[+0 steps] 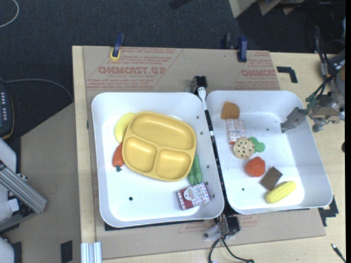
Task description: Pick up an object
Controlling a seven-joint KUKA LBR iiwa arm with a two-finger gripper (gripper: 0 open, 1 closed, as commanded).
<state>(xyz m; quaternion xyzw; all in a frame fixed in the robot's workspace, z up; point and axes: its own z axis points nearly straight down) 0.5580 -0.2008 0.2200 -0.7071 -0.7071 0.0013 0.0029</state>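
My gripper hovers over the right bin's far right edge, open, with nothing between its fingers. To its left in that bin lie a brown bread piece, a white-and-red packet, a speckled cookie with a green piece beside it, a red tomato, a brown block and a yellow corn cob. The nearest of them, the green piece, sits well apart from the gripper.
The left bin holds a yellow divided tray, a yellow banana and a red pepper at its left, a green item and a red-and-white box. Clamps grip the board's far edge.
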